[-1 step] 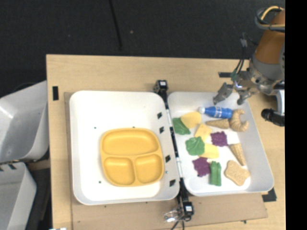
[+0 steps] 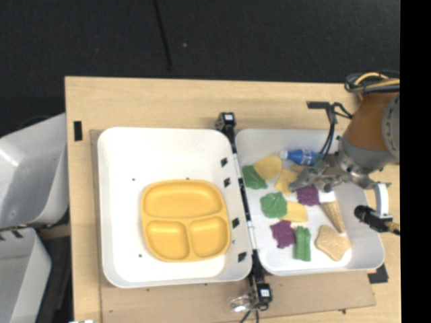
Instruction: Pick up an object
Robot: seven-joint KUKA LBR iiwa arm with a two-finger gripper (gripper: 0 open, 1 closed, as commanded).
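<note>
The right bin [image 2: 363, 251] holds several small toy foods. Among them are a blue bottle [image 2: 300, 157], a yellow wedge [image 2: 268, 166], a green piece [image 2: 254, 177], a green leaf [image 2: 273, 204], two purple clusters [image 2: 308, 195] [image 2: 283, 233], a cone [image 2: 333, 214], a tan cookie [image 2: 332, 243] and a green stick [image 2: 302, 243]. My gripper [image 2: 315, 179] hangs low over the bin's middle. It is just above the upper purple cluster and beside a yellow piece [image 2: 287, 179]. Nothing is visibly lifted.
The left bin [image 2: 114, 180] carries a yellow divided tray [image 2: 185, 219]. The grey arm with its orange band [image 2: 367, 123] comes in over the right bin's far right side. A clip row [image 2: 236, 180] marks the wall between the bins.
</note>
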